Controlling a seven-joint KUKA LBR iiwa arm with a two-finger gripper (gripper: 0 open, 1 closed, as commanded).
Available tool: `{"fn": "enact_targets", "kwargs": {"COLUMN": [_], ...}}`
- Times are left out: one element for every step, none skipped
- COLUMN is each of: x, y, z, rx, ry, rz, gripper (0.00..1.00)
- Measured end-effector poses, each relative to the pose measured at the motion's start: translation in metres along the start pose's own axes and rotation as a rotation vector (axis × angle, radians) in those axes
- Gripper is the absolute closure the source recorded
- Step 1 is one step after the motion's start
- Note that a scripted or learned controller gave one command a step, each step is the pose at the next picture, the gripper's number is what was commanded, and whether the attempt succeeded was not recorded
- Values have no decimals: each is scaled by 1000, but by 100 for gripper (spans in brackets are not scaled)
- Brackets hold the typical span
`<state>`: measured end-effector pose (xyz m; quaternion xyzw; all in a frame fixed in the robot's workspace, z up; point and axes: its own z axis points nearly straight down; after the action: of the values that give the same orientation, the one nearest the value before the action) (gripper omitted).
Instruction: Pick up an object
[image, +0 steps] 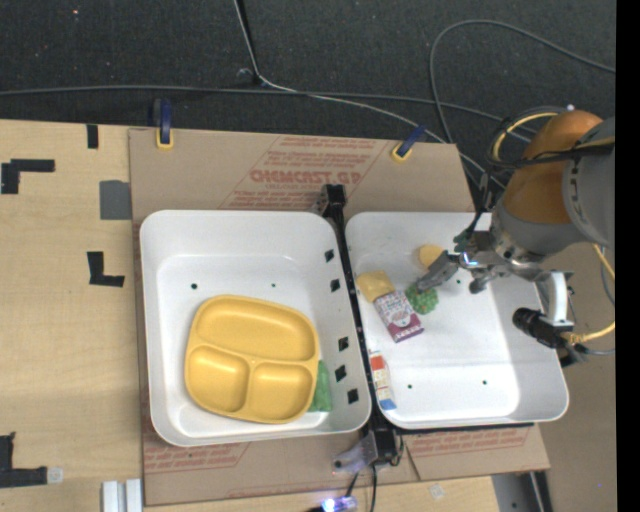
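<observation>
Grey gripper (452, 268) hangs over the right bin (520, 400), fingers spread and holding nothing. Just beneath its tip lies a green toy (425, 299), with a purple packet (399, 314) and yellow lump (374, 287) beside.

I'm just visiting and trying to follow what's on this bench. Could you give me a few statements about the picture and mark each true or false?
1. The yellow divided plate lies in the left bin. True.
2. The right bin holds only one item. False: several small items lie there, including a purple packet and a green object.
3. The gripper is over the right bin. True.
4. The arm is lifting the yellow plate. False: the plate lies in its bin, far from the gripper.
</observation>
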<state>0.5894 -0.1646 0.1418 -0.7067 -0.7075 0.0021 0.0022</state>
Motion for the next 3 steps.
{"fn": "enact_targets", "kwargs": {"x": [0,1,-5], "y": [1,2,10], "z": [50,38,-13], "rx": [-8,-10,-9], "ry": [-1,-1,-1], "rz": [2,-1,0], "gripper": [0,100,100]}}
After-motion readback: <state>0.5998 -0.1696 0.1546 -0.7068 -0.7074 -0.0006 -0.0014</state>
